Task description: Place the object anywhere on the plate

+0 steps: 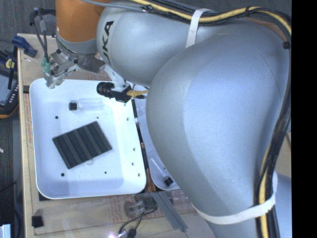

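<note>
The grey arm fills the right and top of the view, its orange band at about twelve o'clock on the left side; below the band the gripper hangs over the far left corner of the left bin, at roughly eleven o'clock from the bin's middle; nothing shows between its fingers, and whether they are apart or together I cannot tell.

The plate, dark, ribbed and rectangular, lies flat near the bin's middle, turned at a slant; a small clear bottle with a dark cap lies on its side at twelve o'clock from the plate, apart from it and resting on the bin floor, not on the plate; it sits at about five o'clock from the gripper, near but not touching.

The right bin shows as a sliver beside the arm.
</note>
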`<state>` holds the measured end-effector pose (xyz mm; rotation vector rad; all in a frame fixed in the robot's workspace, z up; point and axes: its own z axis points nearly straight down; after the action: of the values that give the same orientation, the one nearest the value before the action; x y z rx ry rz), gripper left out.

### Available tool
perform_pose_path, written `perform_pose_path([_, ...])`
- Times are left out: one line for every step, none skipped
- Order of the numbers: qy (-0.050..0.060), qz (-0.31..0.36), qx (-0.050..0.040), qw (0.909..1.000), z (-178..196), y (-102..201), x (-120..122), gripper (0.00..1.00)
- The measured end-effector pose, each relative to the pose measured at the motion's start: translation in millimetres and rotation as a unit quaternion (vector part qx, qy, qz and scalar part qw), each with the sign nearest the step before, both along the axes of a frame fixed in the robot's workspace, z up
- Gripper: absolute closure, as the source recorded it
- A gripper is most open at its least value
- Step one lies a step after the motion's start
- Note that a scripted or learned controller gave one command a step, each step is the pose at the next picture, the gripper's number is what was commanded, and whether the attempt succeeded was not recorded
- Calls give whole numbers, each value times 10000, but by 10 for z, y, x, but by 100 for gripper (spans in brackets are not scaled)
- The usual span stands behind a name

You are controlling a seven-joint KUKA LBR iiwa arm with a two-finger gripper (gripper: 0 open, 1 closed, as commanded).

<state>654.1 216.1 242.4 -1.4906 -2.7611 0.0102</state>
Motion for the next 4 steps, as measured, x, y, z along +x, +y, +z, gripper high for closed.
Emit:
perform_pose_path([9, 11, 1, 10000, 88, 7, 2, 100])
perform_pose_path([19, 20, 3, 10000, 173, 12, 5, 100])
perform_pose_path([29, 30, 5, 10000, 258, 19, 7, 100])
perform_pose_path([-2, 1172, 14, 9931, 171, -335, 19, 100])
